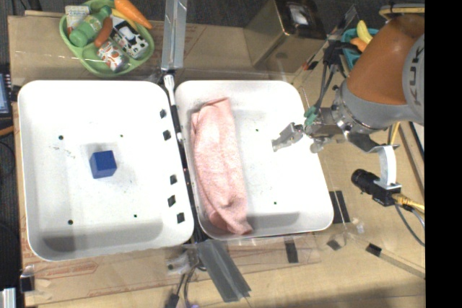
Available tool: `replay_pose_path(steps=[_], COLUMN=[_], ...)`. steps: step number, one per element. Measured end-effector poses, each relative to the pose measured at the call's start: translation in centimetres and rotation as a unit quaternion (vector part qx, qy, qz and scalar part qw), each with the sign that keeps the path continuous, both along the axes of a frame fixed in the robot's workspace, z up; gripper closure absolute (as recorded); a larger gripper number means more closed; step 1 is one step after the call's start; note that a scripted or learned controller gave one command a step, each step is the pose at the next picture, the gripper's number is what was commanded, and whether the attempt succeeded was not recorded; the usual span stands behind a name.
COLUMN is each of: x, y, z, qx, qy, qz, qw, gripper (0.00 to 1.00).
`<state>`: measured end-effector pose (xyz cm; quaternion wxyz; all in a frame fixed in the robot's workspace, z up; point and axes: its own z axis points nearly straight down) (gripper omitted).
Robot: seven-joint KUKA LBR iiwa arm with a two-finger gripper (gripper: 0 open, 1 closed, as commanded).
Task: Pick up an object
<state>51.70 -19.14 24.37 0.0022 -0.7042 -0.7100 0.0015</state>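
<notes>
Front edge: nearest to us we see grey brackets (220, 267) at the bench's front edge, below the seam between the two bins.

Right bin (289, 216): we see a shallow white tray holding a pink towel.

Towel (219, 166): we see it folded into a long strip, lying lengthwise along the right bin's left wall, its near end bunched against the front corner.

Left bin (43, 177): we see a second white tray just beside the first, touching it along the middle seam.

Block (103, 163): we see a small blue cube resting flat on the left bin's floor, left of centre, with bare floor all round it.

Gripper (286, 138): we see it over the right side of the right bin, pointing left, with nothing between its fingers; we cannot tell whether they stand apart or together.

Arm (382, 68): we see the grey body with its orange band reaching in from the right, above the bench beside the right bin.

Towel to gripper: we see the towel to the gripper's left, near but apart, with bare white floor between them.

Block to gripper: we see the cube well apart from the gripper, in the other bin, beyond the towel and the seam.

Green bowl (79, 54): we see it on the bench behind the left bin, filled with toy food, a carrot among it.

Box (278, 29): we see a tan box behind the right bin.
</notes>
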Motion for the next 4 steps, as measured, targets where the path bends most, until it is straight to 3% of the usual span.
replay_pose_path(steps=[1,2,3,4], x=[5.5,5.2,5.2,8.7], y=[5.0,7.2,7.2,14.6], z=[-6.5,-15.2,-14.3,-5.2], qx=[-0.0002,-0.0001,0.0000,0.0002], qy=[0.001,-0.001,0.000,-0.001], qz=[-0.009,0.029,0.031,0.069], qw=[1.0000,0.9996,0.9995,0.9976], gripper=[0.00,0.00,1.00,1.00])
